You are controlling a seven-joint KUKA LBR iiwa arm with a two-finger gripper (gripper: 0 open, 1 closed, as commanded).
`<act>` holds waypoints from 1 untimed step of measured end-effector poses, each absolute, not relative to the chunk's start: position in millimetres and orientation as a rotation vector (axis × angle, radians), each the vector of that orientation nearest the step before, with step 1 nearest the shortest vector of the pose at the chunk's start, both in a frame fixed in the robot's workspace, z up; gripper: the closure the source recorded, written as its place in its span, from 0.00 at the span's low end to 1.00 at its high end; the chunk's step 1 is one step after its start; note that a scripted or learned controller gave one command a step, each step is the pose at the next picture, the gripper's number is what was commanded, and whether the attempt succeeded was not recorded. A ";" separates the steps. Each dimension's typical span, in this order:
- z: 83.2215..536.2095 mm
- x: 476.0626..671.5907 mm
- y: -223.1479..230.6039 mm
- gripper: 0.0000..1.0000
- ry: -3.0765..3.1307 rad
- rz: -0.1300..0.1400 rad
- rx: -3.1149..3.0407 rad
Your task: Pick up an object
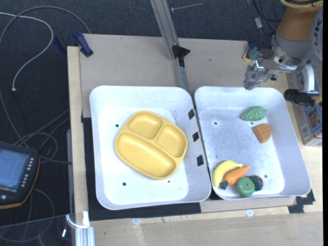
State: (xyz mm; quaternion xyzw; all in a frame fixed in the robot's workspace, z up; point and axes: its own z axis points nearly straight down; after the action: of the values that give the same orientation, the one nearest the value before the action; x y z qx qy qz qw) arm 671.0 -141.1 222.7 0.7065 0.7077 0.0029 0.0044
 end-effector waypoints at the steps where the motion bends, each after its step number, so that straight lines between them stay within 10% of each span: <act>1: 270.1 678.2 -136.7 1.00 2.219 0.008 2.214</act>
State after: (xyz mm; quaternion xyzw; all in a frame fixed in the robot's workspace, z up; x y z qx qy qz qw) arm 678.2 -136.7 270.1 0.7063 0.7079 0.0025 0.0034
